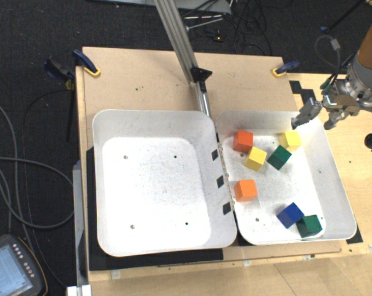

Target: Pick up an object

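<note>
The tool [316,117] hangs with fingers spread and holding nothing above the right bin's [334,177] far corner, close to the yellow cube [290,140], which touches a green cube [279,157]. A descent there could catch the bin wall or shove yellow into green instead of gripping it. The arm is cut off at the frame edge, and the fingertips blur against the white.

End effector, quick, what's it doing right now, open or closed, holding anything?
End effector: open, holding nothing, up above the far right corner of the right bin, near the yellow block.
</note>
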Controlling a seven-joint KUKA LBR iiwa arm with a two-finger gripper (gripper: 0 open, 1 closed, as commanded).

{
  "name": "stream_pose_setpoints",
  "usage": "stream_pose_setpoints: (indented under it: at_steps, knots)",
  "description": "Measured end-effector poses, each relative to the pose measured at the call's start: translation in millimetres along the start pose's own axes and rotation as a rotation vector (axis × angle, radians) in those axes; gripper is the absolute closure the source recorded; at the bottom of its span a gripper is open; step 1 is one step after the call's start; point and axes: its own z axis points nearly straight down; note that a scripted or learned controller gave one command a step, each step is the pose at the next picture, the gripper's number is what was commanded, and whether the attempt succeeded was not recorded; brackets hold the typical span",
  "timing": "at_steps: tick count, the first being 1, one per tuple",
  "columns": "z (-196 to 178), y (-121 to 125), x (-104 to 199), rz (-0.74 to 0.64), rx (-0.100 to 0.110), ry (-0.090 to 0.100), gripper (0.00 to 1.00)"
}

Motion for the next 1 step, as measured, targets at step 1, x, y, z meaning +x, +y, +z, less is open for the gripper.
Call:
stream_pose_setpoints:
  at_steps: [1]
  knots:
    - [-3.0, 0.7, 0.2, -0.002, -0.005, -0.002, 0.00]
